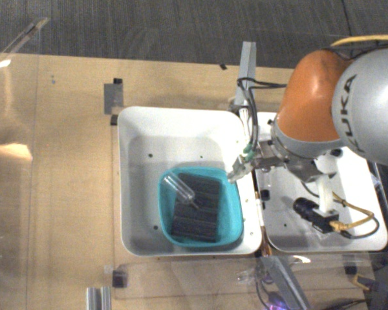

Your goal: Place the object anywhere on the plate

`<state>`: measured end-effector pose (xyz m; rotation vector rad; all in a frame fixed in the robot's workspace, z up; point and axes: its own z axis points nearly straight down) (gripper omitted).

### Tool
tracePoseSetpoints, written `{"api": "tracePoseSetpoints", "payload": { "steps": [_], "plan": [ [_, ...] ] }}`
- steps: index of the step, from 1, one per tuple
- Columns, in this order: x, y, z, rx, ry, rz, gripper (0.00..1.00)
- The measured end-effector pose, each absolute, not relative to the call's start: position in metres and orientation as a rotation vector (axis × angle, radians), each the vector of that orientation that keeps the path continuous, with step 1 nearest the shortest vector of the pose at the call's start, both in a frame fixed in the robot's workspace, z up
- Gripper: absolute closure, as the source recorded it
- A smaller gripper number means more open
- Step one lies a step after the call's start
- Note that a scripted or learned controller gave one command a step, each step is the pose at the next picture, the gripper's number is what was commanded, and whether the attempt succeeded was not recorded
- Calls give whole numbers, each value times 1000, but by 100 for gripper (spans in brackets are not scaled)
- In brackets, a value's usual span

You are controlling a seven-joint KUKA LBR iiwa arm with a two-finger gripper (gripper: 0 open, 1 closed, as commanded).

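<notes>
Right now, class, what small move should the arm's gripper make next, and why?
Probably lift the gripper straight up: the clear plastic tube and black ribbed block already lie on the teal square plate, so nothing seems left to place.

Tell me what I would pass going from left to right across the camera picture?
Left wall of the left shallow white bin → clear plastic tube → robot's hand → right shallow white bin. The black ridged block and turquoise square plate under the tube overlap it, so I skipped them.
</notes>
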<state>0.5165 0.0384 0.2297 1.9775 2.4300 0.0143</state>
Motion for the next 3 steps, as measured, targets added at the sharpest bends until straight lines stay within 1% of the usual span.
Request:
{"api": "tracePoseSetpoints", "payload": {
  "steps": [1, 2, 3],
  "plan": [
    [518, 39, 241, 1969, 2431, 21, 100],
    [515, 54, 184, 1784, 2583, 5, 100],
    [515, 54, 184, 1784, 2583, 5, 0]
  ]
}}
